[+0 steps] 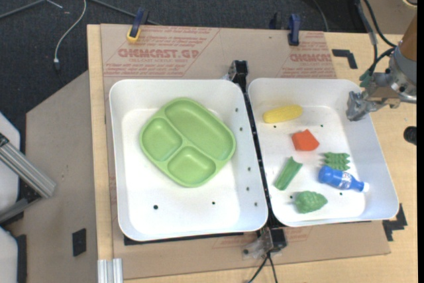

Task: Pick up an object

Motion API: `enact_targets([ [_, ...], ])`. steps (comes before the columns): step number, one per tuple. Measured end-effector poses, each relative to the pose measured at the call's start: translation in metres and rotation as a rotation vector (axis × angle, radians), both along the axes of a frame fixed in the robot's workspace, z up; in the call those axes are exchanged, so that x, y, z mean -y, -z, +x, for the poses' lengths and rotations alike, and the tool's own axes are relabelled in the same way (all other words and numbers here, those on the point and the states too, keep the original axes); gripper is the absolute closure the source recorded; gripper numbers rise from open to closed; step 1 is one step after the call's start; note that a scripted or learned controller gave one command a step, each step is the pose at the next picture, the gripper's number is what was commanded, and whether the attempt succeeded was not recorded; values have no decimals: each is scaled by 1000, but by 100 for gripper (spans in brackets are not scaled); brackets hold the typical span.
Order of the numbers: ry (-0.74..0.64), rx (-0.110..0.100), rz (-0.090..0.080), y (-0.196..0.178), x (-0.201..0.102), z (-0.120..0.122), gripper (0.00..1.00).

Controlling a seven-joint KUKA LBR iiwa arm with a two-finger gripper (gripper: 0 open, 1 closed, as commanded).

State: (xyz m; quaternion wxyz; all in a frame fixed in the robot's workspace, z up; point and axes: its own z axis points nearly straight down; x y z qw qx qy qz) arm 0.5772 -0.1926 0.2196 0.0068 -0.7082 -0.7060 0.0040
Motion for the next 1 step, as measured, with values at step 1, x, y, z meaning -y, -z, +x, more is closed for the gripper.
enact_targets([
  [1,-4,14,-3,-8,-1,3,0],
])
